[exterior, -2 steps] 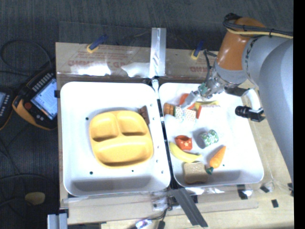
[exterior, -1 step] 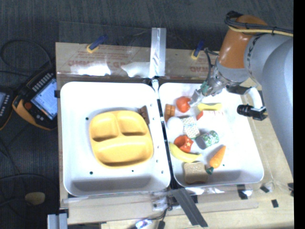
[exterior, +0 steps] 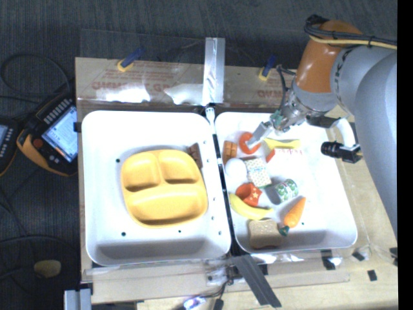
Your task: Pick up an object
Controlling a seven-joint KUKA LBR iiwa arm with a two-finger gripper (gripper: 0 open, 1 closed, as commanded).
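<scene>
Crowded right bin (exterior: 335, 228); roomier left bin (exterior: 103, 134)

One fixed cam sits above the bench, looking down at a slant, far enough to take in both shallow white plastic bins (exterior: 90, 173) w/ dark floor all round. The grey arm with orange band (exterior: 335, 63) comes in from frame right.

No readable text, brand, number or sign anywhere. The clear plastic sheet behind the white bins (exterior: 151, 82) carries faint reddish print, too blurred to read. The lit screen of the orange-and-black handheld pendant (exterior: 61, 133) shows content too small to read.
</scene>
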